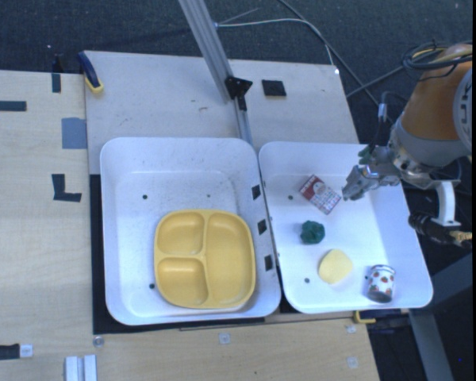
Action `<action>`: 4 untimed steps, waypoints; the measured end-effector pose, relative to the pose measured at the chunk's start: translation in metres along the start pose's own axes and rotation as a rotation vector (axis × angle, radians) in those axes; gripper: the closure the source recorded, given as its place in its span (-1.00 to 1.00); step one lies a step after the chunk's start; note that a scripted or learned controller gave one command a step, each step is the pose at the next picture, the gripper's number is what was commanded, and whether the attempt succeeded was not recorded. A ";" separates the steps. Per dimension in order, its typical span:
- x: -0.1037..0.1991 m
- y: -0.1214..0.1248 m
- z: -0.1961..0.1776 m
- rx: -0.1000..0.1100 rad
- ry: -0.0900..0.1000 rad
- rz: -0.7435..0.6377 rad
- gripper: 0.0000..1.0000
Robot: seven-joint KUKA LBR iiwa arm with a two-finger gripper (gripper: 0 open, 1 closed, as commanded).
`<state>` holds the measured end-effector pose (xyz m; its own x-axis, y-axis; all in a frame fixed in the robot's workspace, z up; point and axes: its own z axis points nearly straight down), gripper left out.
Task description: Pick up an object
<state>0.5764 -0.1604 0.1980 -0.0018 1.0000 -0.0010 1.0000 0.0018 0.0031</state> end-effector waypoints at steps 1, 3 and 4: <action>0.000 0.001 -0.021 0.002 0.001 0.000 1.00; 0.110 -0.014 -0.024 0.005 0.003 -0.004 1.00; 0.166 -0.032 -0.027 0.006 0.003 -0.006 1.00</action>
